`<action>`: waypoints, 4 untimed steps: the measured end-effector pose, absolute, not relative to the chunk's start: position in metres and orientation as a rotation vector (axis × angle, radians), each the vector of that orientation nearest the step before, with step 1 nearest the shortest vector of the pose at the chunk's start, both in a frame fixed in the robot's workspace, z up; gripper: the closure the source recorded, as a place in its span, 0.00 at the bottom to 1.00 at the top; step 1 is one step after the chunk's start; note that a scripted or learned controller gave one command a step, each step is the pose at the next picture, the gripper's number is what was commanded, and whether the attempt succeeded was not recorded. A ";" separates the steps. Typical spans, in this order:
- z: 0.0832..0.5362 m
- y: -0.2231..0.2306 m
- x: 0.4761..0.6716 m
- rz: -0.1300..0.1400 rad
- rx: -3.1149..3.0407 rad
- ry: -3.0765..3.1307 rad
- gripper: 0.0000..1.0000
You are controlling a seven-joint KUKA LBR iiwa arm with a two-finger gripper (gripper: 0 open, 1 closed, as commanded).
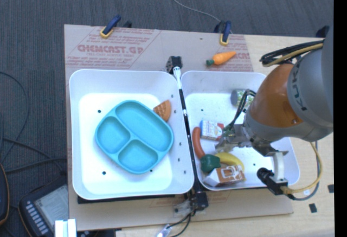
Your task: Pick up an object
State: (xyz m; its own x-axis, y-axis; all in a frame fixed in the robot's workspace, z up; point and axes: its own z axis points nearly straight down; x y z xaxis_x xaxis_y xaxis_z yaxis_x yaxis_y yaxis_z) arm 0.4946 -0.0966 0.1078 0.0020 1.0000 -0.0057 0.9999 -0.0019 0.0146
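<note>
The hand (pixel 227 141) hangs low in the right bin (pixel 282 168), its grip state impossible to tell, with the yellow banana (pixel 230 159) just below it toward the bin's near wall, long axis running roughly left to right beside the green toy (pixel 209 163).

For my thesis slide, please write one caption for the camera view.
KUKA arm reaches into the right bin above toy food; the left bin holds a blue divided plate.
</note>
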 end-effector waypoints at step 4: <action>0.098 -0.096 0.487 0.008 2.215 2.213 0.00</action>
